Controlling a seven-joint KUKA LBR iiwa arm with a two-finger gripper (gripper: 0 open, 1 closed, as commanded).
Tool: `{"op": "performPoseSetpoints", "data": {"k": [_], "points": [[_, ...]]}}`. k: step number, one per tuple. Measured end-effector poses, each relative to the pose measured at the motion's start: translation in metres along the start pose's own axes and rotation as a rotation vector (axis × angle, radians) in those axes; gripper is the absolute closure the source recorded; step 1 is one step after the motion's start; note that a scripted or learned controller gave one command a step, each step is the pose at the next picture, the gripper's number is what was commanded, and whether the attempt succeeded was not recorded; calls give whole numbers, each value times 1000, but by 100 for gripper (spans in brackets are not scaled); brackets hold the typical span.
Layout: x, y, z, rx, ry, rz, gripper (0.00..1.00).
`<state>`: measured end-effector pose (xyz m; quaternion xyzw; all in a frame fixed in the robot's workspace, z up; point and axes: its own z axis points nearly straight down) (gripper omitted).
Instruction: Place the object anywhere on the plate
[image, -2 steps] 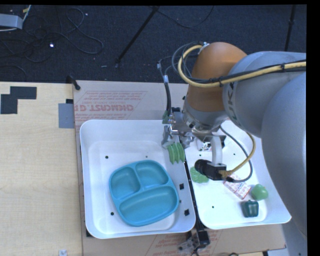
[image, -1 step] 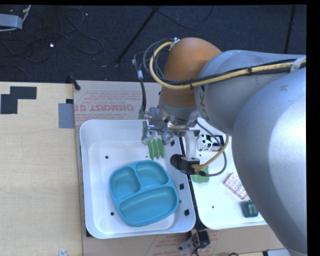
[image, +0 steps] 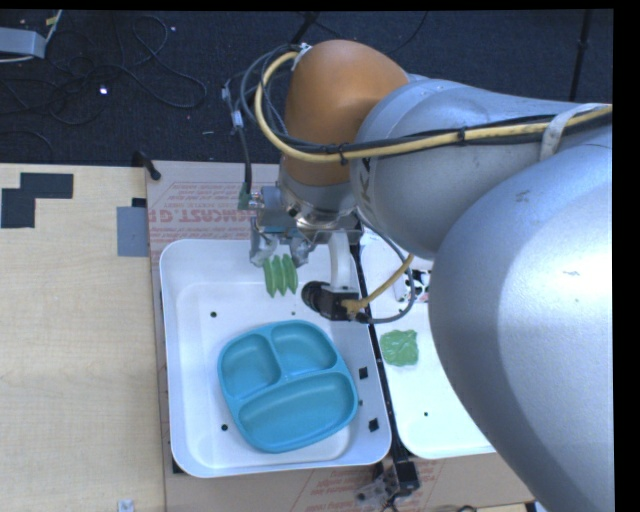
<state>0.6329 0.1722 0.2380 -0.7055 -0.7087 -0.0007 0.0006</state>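
Illumination is even and bright across the bench (image: 70, 330), arriving from overhead; the white bin (image: 190, 300) approaches overexposure, and the floor beyond the bench remains dark. The orange band (image: 335, 85) carries a soft highlight. The grey arm (image: 520, 270), nearest the lens, renders slightly soft, while the blue plate (image: 288, 385) casts only a faint shadow.

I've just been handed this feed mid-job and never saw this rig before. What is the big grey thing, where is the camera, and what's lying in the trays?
The grey bulk with the orange band is a robot arm, reaching in from the right. One fixed camera looks down at a slant on two white bins. The left bin holds a blue divided plate. The right bin holds a green leafy piece. The gripper hangs above the left bin's far edge, with a green bean-like object at its tips; whether it is truly gripped is unclear.
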Motion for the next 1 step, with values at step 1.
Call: {"op": "performPoseSetpoints", "data": {"k": [1], "points": [[-2, -1, 1, 3, -3, 1, 0]]}}
